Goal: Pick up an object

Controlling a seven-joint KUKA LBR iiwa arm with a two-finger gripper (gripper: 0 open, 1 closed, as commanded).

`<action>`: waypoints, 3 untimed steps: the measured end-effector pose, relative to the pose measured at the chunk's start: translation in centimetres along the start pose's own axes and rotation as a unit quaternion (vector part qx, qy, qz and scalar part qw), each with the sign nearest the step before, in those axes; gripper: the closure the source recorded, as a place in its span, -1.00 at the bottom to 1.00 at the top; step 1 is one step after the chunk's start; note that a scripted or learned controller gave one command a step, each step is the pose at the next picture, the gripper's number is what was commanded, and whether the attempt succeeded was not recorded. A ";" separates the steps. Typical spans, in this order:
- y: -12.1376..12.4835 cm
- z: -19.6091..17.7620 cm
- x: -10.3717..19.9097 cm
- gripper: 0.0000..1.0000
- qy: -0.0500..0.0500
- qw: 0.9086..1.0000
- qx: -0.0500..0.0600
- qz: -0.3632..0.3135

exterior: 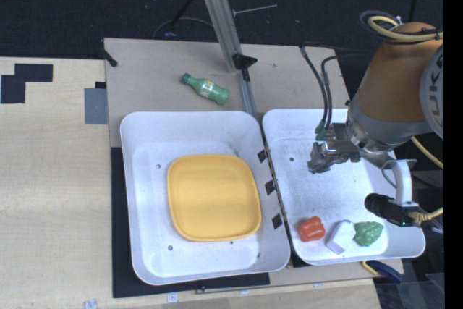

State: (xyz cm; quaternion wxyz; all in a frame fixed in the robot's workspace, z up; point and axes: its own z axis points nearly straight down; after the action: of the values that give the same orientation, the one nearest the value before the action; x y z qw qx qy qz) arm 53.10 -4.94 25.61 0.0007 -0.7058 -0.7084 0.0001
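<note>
End effector [320, 160] grip state unclear; red pepper [312, 229] lies below it, apart.

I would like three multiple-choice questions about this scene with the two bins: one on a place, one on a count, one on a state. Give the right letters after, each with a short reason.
1. Where does the green bottle lie?
A. in the left bin
B. on the bench behind the bins
C. in the right bin

2. How many small objects are in the right bin?
A. one
B. three
C. five

3. How does the yellow plate sit?
A. flat in the left bin
B. leaning on the bin wall
C. lifted by the arm

Answers:
1 B, it lies on its side on the bench beyond both bins.
2 B, a red one, a white one and a green one.
3 A, it rests flat in the left bin.
</note>
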 end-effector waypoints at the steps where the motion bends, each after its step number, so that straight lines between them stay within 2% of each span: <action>1: 0.2 1.2 4.4 1.00 0.000 1.000 0.000 0.000; 3: 1.0 1.3 12.8 1.00 -0.001 1.000 0.000 0.001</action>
State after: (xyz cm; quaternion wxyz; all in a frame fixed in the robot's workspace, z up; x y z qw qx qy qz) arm 54.08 7.89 24.36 0.0002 -0.7063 -0.7079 0.0004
